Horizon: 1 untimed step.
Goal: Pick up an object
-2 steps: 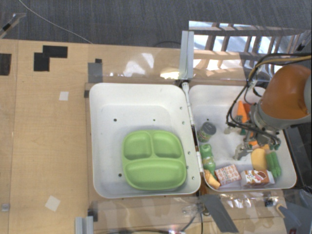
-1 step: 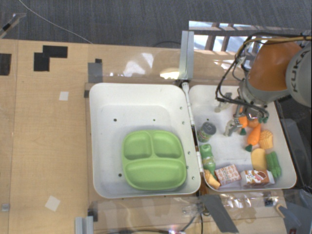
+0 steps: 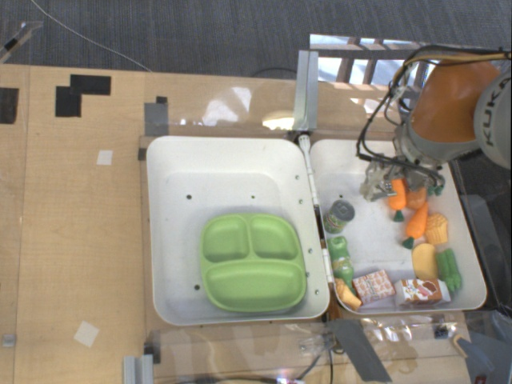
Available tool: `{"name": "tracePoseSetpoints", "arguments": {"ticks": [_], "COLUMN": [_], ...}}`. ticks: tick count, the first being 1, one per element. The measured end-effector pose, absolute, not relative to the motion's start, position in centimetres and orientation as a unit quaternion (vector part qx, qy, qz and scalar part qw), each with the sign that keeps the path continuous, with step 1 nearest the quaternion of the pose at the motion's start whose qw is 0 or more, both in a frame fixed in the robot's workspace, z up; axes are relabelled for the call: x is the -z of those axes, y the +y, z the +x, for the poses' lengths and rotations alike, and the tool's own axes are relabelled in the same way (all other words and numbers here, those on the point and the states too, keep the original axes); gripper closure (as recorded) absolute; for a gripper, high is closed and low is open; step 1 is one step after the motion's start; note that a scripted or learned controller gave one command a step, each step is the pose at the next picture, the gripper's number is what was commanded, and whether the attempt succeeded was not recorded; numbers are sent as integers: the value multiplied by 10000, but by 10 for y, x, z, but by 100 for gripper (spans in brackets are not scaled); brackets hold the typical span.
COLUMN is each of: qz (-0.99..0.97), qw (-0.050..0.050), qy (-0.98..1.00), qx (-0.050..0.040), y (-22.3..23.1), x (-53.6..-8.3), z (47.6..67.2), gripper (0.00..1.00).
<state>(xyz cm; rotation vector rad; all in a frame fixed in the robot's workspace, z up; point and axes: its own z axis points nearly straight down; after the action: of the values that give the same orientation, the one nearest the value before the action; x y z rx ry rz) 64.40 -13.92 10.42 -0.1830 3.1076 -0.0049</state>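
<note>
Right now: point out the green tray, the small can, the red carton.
green tray (image 3: 253,262), camera view, divider ridge.
small can (image 3: 342,212), camera view, lid.
red carton (image 3: 422,292), camera view, top face.

One fixed camera above the counter (image 3: 72,238).
It looks down at a slant on both white bins (image 3: 172,174); the arm (image 3: 452,102) enters from the right.
</note>
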Motion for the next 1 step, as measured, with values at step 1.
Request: {"name": "tracePoseSetpoints", "arguments": {"ticks": [1], "qz": [-755], "qw": [129], "qy": [9971], "qx": [16], "y": [-96], "x": [-270], "z": [673], "gripper": [100]}}
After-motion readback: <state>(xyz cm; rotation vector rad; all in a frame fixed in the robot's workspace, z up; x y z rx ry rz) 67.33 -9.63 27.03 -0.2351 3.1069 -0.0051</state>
